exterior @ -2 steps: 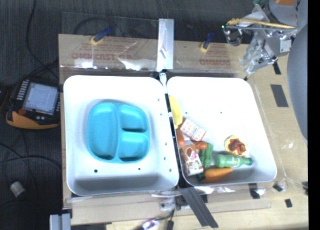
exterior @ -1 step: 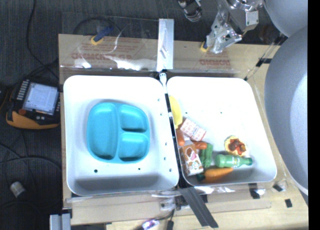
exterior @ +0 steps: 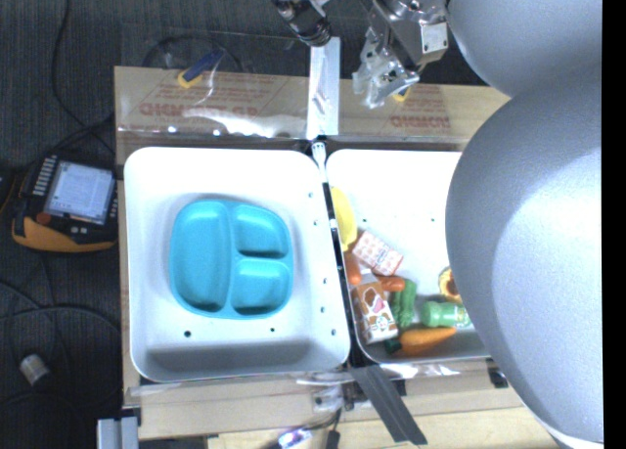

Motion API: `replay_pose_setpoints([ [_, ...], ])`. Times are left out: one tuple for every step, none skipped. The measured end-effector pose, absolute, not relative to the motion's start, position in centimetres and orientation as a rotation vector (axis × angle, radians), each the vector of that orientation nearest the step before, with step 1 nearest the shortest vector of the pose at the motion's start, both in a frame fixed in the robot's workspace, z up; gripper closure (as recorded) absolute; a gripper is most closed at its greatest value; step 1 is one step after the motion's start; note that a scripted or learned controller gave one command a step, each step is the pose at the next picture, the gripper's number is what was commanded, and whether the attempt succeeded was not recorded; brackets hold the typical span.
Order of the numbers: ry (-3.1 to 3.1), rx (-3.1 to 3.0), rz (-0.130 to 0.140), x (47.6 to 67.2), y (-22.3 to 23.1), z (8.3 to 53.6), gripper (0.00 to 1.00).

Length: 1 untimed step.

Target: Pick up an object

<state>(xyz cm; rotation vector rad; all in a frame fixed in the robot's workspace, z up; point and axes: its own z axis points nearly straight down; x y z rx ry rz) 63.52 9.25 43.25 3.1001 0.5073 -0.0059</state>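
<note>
White plastic is what I mostly see: two shallow bins side by side, the left bin (exterior: 147, 242) and the right bin (exterior: 391, 178), meeting at a raised middle rim. In the left bin a blue divided tray (exterior: 233, 256) lies flat near the centre, with bare white floor all round it, widest toward the far side and the near edge.

The grey arm (exterior: 533, 232) reaches in from the right and covers the right half of the right bin, so the room I can judge there is the far part of its floor, which lies bare. The things to pick are crowded in its near-left corner: a yellow piece (exterior: 342, 214) along the middle rim, a pink-and-white checked packet (exterior: 378, 254), a small carton (exterior: 377, 312) with a printed face too small for me to read, a green item (exterior: 442, 315) and an orange carrot-shaped one (exterior: 426, 338) against the near wall. They touch or overlap one another.

The gripper (exterior: 383, 83) hangs beyond the far edge of the right bin, over the cardboard (exterior: 215, 105), well apart from the pile. I cannot tell how it is set, and I see nothing in it. The cardboard bears red printing I cannot make out.
</note>
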Motion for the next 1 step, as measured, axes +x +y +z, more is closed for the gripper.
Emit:
replay_pose_setpoints([
  [0.350, 3.121, -0.008, 64.85, 14.91, 30.85, 1.00],
])
